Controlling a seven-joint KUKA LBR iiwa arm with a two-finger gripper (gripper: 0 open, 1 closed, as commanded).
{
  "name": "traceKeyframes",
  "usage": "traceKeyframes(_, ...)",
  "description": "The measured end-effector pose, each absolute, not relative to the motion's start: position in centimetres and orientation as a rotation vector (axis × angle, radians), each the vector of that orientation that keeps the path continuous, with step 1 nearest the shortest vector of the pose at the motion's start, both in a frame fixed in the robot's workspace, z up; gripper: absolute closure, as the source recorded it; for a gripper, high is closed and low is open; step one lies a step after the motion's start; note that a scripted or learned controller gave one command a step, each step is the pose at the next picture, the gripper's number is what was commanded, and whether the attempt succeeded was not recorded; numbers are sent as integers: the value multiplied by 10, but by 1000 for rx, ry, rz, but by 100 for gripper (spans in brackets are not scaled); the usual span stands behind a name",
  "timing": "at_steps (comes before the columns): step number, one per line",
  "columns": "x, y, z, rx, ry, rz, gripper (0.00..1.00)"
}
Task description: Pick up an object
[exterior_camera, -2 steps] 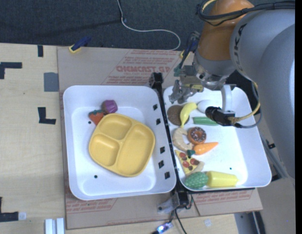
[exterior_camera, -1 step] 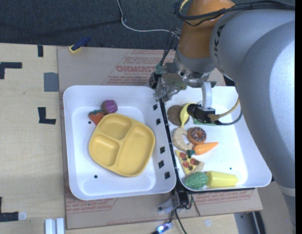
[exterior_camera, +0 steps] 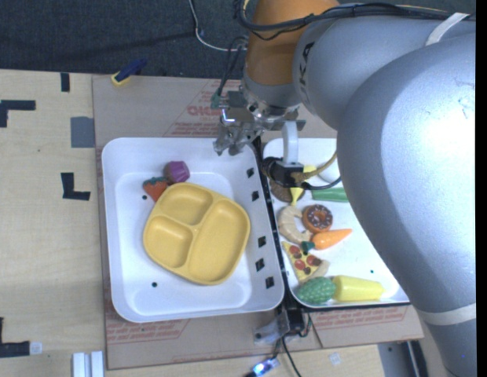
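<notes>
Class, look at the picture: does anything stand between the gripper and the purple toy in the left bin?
Nothing visible does. The gripper hangs over the left white bin's far edge; bare bin floor separates it from the small purple toy. The yellow divided plate lies nearer the camera.

Tan bench top (exterior_camera: 39, 234) with black marks, dark carpet (exterior_camera: 86, 14) behind.

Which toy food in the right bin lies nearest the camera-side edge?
The corn cob, yellow with a green husk end, lies lowest in the right bin, below the pizza slice and the carrot.
</notes>
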State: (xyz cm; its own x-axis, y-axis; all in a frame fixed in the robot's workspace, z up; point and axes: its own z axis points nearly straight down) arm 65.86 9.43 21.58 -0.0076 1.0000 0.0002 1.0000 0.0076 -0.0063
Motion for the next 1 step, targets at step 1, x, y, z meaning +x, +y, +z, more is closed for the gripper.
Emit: traceKeyframes(1,662,95,216,-2217,-2221,9,100)
